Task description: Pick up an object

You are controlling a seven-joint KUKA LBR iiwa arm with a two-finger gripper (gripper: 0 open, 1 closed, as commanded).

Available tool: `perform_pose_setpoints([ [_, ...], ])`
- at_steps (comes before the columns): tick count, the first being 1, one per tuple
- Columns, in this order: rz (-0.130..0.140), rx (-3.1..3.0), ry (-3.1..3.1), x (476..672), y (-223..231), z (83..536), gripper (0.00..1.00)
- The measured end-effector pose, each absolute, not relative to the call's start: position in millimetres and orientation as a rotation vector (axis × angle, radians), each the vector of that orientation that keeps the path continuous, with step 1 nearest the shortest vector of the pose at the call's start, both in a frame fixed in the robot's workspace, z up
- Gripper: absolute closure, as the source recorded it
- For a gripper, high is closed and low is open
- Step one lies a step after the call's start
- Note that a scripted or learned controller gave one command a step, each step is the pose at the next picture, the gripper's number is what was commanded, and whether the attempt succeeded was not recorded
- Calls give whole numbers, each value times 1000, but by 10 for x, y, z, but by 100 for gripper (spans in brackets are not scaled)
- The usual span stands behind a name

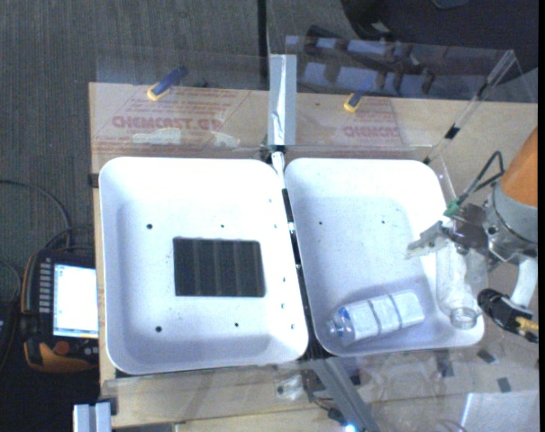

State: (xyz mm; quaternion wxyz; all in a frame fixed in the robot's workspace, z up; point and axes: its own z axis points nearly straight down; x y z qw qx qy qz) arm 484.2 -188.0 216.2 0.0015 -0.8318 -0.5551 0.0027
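1. Tabletop (119,124): carries two white bins side by side.
2. Left bin (137,331): holds a dark ribbed panel (219,267).
3. Right bin (362,205): a bottle (378,317) lies on its side near the front wall.
4. End effector (452,241): at the right bin's right rim; grip state cannot be told. Approach step, in my judgement; next it must move toward the bottle and descend.

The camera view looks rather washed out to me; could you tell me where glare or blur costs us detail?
In the camera view, both white bins are overexposed, their walls nearly featureless; the clear bottle in the right bin is soft and low in contrast against it; the gripper at that bin's right rim is blurred; the dark panel in the left bin stays crisp.
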Motion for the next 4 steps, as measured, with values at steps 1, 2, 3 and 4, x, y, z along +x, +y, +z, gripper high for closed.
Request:
perform_pose_setpoints([
  [1, 16, -2604, -1744, 4850, -1877, 2224, 100],
  [2, -15, -2711, -1616, 4893, -1107, 1213, 100],
  [3, 8, -2597, -1769, 4854, -1379, 2838, 100],
  [4, 8, -2596, -1770, 4854, -1379, 2838, 0],
])
